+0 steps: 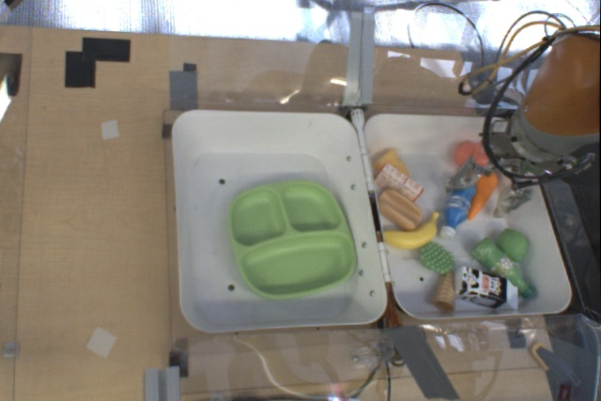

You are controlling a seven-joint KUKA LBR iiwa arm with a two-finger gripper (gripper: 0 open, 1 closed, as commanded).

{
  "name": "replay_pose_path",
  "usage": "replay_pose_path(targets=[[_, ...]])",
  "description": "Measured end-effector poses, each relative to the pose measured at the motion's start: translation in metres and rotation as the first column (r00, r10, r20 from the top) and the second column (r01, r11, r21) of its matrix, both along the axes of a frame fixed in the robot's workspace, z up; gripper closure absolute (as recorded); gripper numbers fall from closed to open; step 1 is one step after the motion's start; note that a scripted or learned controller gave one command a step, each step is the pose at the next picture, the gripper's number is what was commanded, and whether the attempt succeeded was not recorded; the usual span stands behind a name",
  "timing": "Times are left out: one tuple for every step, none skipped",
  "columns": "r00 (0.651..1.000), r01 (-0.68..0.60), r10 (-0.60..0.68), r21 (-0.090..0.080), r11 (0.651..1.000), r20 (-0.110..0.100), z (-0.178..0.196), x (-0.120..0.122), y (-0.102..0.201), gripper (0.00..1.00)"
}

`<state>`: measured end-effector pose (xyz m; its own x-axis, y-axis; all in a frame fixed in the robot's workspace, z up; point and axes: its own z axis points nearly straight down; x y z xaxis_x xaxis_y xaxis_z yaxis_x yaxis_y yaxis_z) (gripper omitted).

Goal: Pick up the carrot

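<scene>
Jaws astride carrot [485, 192]; labels unreadable

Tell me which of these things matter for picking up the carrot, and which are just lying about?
Matter: carrot; tool, right over it.

Lying about: green plate; banana; hot dog; blue bottle; milk carton; green vegetable; ice cream cone.

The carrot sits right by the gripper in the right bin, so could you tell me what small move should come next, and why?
Probably a short descent straight down to bracket the carrot. The gripper hangs right over it in the right bin, with a blue bottle lying close beside the carrot, so there is little room for sideways drift.
</scene>
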<state>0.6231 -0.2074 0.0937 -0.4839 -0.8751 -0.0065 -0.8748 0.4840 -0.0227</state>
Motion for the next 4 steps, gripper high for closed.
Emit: replay_pose_path(targets=[[1.0,0.008,-0.008,0.002,1.0,-0.003,-0.0013,-0.0036,0.0005,0.0],[0.997,-0.075,0.075,-0.001,0.997,-0.002,-0.0009,0.0062,0.0007,0.0],[0.998,-0.061,0.061,0.002,0.998,-0.003,-0.0021,0.0039,0.0004,0.0],[0.998,-0.065,0.065,0.001,0.998,-0.003,-0.0018,0.0052,0.0004,0.0]])
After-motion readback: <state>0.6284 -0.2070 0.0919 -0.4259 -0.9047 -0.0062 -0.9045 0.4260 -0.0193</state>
